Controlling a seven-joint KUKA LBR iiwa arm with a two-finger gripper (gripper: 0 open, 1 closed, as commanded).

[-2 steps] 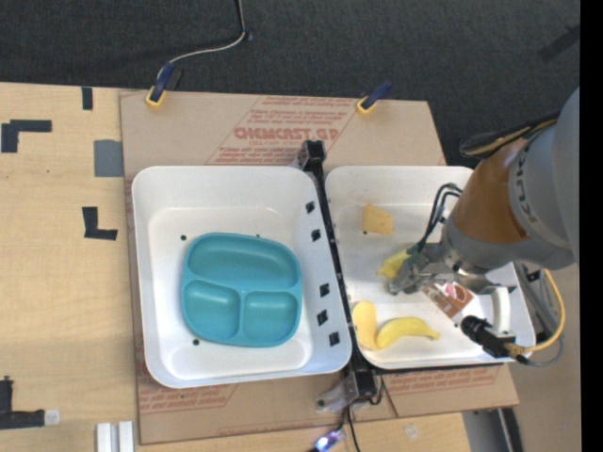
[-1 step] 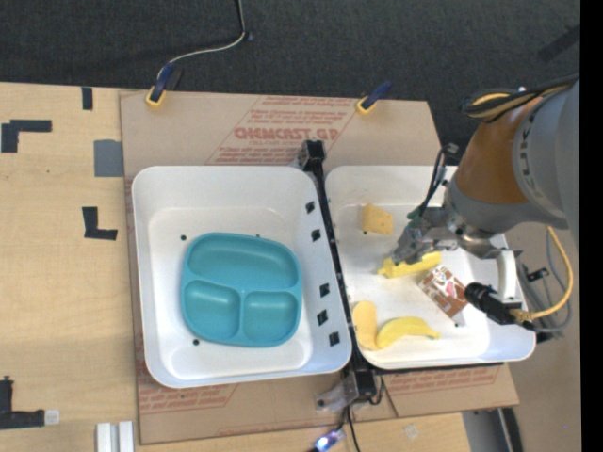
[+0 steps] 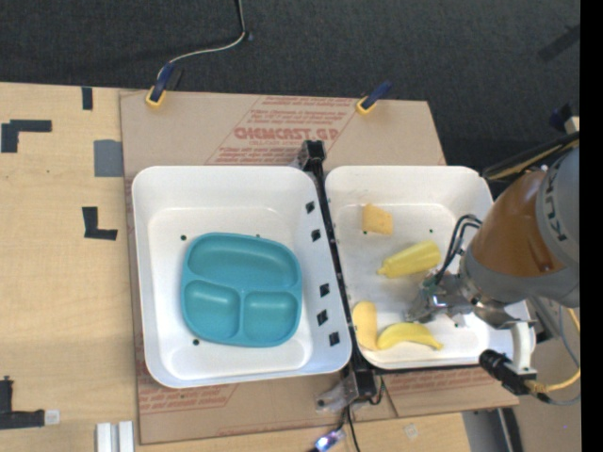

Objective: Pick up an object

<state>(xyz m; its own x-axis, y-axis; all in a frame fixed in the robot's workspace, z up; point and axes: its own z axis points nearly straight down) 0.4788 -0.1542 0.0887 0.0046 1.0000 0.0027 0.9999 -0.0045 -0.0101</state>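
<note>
The right bin (image 3: 405,182) holds several yellow toy foods. A small yellow block (image 3: 377,219) lies near its back. A long yellow piece (image 3: 411,259) rests mid-bin. A banana (image 3: 408,337) lies by the front wall, and a short yellow piece (image 3: 364,323) sits at the front left. My gripper (image 3: 431,301) is down inside the right bin, just above the banana and below the long yellow piece. The wrist hides much of it, and nothing shows between its tips.
The left bin (image 3: 151,252) holds a teal divided plate (image 3: 241,288). A black divider (image 3: 320,243) runs between the bins. My arm's orange band (image 3: 513,229) overhangs the right bin's right wall. Two clamps hold the cardboard at the back.
</note>
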